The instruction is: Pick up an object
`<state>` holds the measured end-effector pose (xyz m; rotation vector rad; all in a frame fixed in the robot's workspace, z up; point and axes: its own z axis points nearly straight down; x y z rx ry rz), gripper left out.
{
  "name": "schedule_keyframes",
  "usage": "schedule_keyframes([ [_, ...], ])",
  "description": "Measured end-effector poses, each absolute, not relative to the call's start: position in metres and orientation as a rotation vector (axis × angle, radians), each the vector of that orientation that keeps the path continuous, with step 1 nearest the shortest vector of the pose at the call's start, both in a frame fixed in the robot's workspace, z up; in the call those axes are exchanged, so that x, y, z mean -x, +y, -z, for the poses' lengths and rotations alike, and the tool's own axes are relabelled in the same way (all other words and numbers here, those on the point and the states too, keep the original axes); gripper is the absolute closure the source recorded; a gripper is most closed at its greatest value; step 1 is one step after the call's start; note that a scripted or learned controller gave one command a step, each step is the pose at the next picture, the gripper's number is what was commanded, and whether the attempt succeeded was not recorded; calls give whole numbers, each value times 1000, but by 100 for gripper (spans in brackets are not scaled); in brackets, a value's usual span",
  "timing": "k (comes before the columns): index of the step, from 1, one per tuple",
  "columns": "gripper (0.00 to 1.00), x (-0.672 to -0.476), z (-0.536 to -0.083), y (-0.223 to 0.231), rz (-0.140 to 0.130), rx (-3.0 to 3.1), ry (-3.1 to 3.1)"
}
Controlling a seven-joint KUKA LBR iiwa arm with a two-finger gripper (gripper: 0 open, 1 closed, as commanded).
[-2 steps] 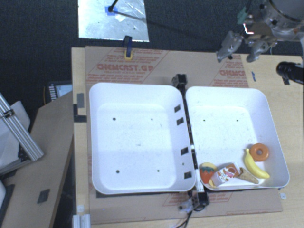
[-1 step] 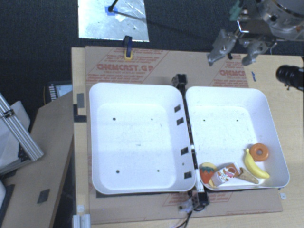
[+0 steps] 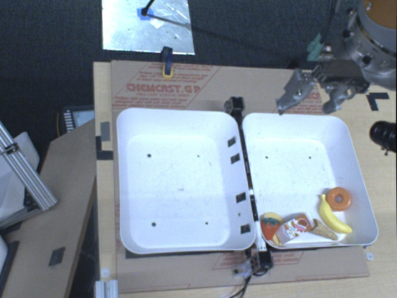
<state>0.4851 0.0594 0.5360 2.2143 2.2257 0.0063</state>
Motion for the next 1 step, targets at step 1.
schedule_keyframes([
  [1,0,-485,-306,93,18,-2225,2230],
])
